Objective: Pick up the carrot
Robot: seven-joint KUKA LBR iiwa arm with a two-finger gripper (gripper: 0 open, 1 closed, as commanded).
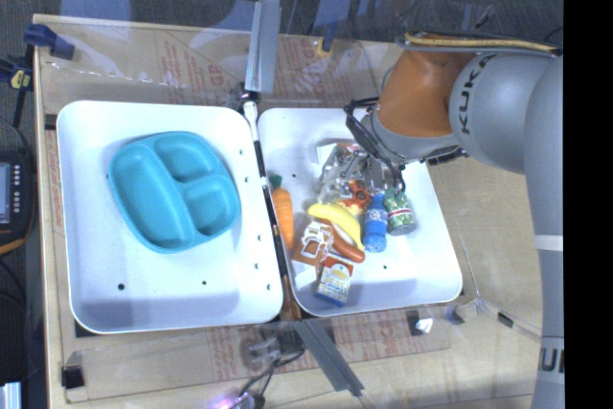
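Observation:
The carrot (283, 215) is orange with a green top and lies lengthwise along the left wall of the right bin (436, 273). My gripper (347, 170) hangs low in the back middle of that bin, above a pile of small items, to the right of the carrot and apart from it. The grey arm with its orange band (417, 96) comes in from the right behind it.
A banana (335, 219), a small blue bottle (374, 230), a green can (399, 215), a hot dog (343, 249) and a little carton (334, 283) crowd the right bin's middle. The left bin (86, 283) holds a blue divided plate (175, 190).

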